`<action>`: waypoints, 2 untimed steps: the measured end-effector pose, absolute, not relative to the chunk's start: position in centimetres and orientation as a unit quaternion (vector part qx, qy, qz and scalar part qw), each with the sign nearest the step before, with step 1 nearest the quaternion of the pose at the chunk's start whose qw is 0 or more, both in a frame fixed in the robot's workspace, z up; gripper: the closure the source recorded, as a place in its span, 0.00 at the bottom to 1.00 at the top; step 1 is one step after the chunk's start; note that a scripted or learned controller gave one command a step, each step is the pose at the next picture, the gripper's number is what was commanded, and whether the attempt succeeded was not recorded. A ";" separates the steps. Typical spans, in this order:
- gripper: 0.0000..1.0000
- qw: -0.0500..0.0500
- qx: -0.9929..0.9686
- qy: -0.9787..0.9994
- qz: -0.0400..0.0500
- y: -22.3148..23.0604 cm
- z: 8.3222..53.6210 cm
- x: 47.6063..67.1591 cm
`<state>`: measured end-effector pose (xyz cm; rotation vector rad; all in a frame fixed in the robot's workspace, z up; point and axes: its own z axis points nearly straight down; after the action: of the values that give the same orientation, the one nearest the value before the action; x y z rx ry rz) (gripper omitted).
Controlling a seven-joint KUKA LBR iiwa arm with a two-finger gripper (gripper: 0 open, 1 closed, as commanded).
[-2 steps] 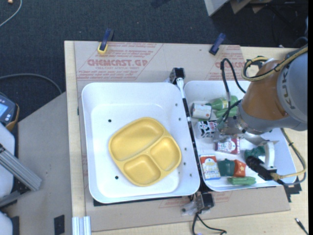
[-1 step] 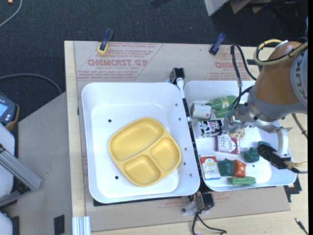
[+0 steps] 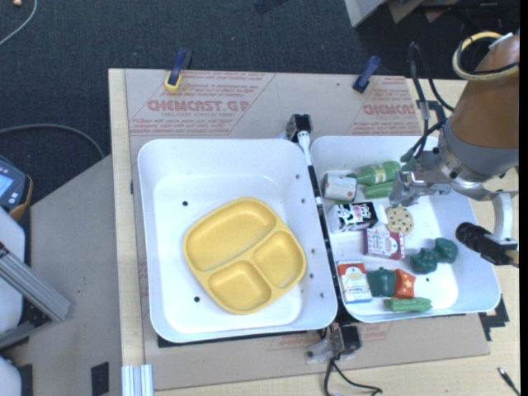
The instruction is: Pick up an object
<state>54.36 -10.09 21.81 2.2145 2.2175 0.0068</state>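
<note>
The right bin point(image 3: 470, 297) holds several small objects. A green bottle point(image 3: 376, 174) lies at its far side beside a white can point(image 3: 339, 187). Below them are a black-and-white cow-print carton point(image 3: 355, 216), a round cookie point(image 3: 399, 218) and a pink box point(image 3: 383, 243). Near the front lie a red-and-white carton point(image 3: 354, 282), a dark green block point(image 3: 382, 283), an orange piece point(image 3: 404, 283) and a green pod point(image 3: 408, 304). Dark green toys point(image 3: 434, 255) sit to the right. My gripper point(image 3: 407, 188) hangs low over the bin, just right of the bottle and above the cookie.
The left bin point(image 3: 165, 172) holds a yellow divided plate point(image 3: 244, 255). A black divider point(image 3: 318, 213) runs between the bins. The arm's orange band point(image 3: 491, 97) and grey wrist cover the right bin's far right corner. Clamps point(image 3: 176, 71) hold the cardboard base.
</note>
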 end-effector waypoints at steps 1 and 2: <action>1.00 0.002 0.707 0.707 0.001 -10.1 22.5 54.4; 1.00 0.001 0.705 0.710 0.002 -3.8 23.0 55.1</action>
<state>55.07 -3.84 23.02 2.2122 2.2279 0.0065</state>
